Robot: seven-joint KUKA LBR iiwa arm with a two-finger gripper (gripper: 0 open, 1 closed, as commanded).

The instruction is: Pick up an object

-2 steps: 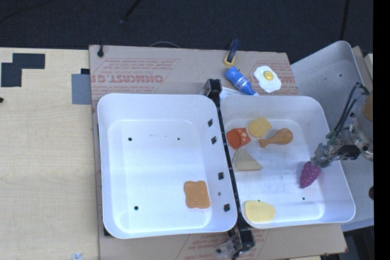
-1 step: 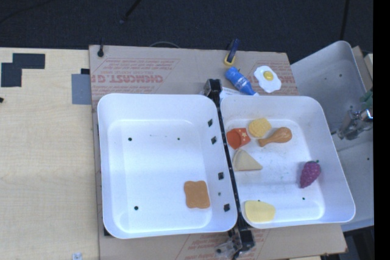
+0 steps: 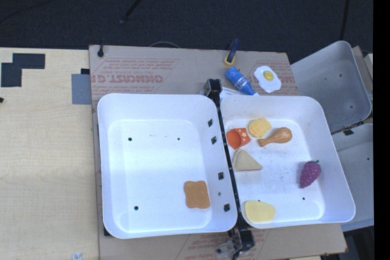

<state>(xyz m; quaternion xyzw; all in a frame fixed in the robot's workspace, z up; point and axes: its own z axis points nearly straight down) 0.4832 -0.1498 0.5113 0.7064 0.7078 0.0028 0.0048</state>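
Note:
The left bin (image 3: 116,131) holds one brown toast slice (image 3: 197,195) near its front right corner. In the right bin (image 3: 329,149) lie an orange-red piece (image 3: 237,138), a yellow waffle-like round (image 3: 259,127), a brown drumstick (image 3: 275,137), a tan wedge (image 3: 245,161), a purple grape bunch (image 3: 309,173) and a pale yellow piece (image 3: 259,211) at the front.
Behind the right bin, on the cardboard (image 3: 152,70), lie a blue object (image 3: 239,81), a fried-egg toy (image 3: 267,78) and a small blue-and-yellow tool (image 3: 231,53). A grey plate-like panel (image 3: 335,79) stands at the right. Black clips (image 3: 214,88) join the bins.

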